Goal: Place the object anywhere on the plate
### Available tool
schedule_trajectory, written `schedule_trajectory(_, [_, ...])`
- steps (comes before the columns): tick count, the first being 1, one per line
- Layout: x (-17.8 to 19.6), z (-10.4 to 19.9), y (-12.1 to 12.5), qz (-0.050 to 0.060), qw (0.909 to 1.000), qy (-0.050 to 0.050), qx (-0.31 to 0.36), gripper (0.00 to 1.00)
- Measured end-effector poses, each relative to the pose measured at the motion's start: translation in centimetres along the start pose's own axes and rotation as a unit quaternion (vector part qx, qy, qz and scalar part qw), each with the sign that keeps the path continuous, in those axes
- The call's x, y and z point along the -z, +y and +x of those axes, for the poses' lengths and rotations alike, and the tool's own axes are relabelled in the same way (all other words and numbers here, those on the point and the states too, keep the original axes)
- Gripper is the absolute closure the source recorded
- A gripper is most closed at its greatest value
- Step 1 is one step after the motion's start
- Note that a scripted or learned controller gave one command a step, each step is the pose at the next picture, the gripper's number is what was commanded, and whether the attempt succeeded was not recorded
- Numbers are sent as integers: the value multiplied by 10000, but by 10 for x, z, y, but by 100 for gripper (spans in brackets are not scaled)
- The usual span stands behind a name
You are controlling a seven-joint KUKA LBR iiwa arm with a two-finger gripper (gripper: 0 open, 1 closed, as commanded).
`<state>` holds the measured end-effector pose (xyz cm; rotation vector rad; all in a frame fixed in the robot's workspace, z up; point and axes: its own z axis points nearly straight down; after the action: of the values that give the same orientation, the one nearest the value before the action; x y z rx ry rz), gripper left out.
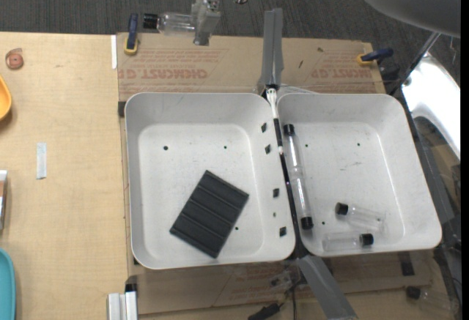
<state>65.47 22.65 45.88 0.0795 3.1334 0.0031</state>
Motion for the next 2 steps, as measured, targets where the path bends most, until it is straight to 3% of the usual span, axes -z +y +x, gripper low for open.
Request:
schedule_trajectory(1, [-18, -4, -29, 10, 9977, 31, 674, 100])
schedule_trajectory(2, [-17, -5, 2, -1, 9853, 21, 1708, 100])
